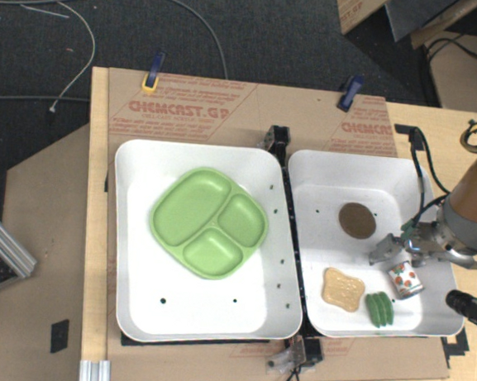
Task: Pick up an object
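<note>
Right bin [339, 174]: brown disc [357, 220], toast piece [343, 289], green pod [379, 309], small can [405, 279] — gripper [392, 250] poised over can, apparently targeting it; finger state cannot be told. Left bin [136, 218]: green divided plate [209, 222].

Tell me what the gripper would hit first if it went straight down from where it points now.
Most likely the small red and white can, which lies right under the gripper in the right bin. Depth is hard to judge from above, so it may instead reach the bin floor beside it.

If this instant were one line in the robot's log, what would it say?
task: pick object | gripper: over right bin, beside can | nothing seen held | also there: brown disc, cracker, green item | left bin: green tray
</note>
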Action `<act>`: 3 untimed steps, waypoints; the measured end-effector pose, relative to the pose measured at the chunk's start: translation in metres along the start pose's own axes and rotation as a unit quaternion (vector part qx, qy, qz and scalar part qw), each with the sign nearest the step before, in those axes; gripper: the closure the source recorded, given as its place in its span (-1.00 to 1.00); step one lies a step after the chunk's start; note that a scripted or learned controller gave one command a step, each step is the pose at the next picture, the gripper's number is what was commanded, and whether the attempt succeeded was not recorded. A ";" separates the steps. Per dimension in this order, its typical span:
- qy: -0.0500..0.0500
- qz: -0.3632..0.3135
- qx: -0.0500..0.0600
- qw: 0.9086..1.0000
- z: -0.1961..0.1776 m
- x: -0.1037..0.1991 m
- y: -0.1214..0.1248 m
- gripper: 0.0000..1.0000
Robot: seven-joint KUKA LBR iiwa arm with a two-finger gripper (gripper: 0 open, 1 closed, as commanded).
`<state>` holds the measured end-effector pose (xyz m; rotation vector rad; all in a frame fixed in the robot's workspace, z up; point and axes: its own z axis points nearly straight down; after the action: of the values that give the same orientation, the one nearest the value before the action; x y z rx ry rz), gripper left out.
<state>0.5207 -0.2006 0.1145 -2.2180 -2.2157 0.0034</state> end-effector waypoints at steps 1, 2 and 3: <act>0.000 -0.001 -0.001 1.000 0.031 0.001 0.000 -1.00; -0.001 0.000 -0.003 1.000 0.018 0.000 0.001 1.00; -0.002 -0.001 -0.005 1.000 -0.025 0.000 -0.002 1.00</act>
<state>0.5194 -0.2005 0.1400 -2.2239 -2.2256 -0.0033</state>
